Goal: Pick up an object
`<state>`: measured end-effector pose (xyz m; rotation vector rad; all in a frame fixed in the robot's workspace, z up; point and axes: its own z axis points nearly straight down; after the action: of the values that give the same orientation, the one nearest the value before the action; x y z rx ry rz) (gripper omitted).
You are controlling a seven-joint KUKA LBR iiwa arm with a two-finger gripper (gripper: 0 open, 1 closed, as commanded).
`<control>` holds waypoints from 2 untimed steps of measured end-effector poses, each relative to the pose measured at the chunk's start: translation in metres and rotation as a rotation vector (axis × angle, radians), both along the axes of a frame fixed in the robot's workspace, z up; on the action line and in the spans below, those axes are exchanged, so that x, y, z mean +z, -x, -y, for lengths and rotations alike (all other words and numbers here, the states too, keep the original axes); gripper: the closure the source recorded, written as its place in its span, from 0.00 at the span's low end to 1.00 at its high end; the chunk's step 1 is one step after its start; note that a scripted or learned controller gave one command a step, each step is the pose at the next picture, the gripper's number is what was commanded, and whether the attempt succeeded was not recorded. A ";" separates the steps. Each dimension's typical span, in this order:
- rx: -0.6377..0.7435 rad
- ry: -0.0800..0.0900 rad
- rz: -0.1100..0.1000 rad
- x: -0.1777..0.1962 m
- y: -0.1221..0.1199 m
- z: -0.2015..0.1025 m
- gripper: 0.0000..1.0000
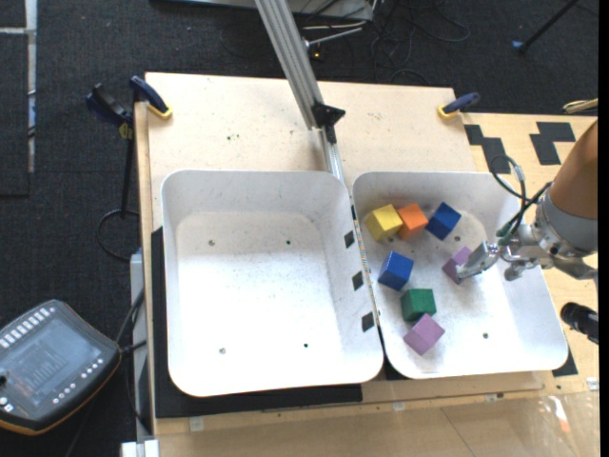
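Camera view, looking down at a slant on a bench (247,112) bearing two shallow white bins side by side. Left bin (181,284) showing bare speckled floor. Right bin (533,346) holding the loose blocks: yellow cube (385,222) touching orange cube (413,219) near the far wall, blue cube (443,221) just beside them to the right, a second blue cube (396,270) lower down, green cube (418,303) below that, purple cube (424,333) nearest the front edge and just beside the green one. Another purple block (461,261) lying toward the bin's right half, partly covered by the gripper (473,267).

Grey arm (571,212) entering from the right, wrist low over the right bin, gripper tip down at that purple block and touching or overlapping it. Finger spread too small and blurred to read; cannot tell how far open, nor whether the block sits between them or merely beside them. No cube visibly lifted clear of the bin floor.

Off the bench: handheld control pendant (48,365) at lower left on the dark floor, blue-and-yellow clamps (143,98) at the bench's far corners, slanted metal pole (290,50) running down to the seam between the bins.
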<state>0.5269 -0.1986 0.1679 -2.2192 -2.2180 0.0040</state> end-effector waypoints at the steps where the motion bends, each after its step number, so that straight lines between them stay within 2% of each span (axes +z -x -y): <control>1: 0.001 0.000 0.001 -0.043 0.001 -0.001 0.00; 2: 0.000 0.002 0.007 -0.030 -0.001 0.000 1.00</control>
<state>0.5276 -0.1986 0.1377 -2.2235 -2.2229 -0.0010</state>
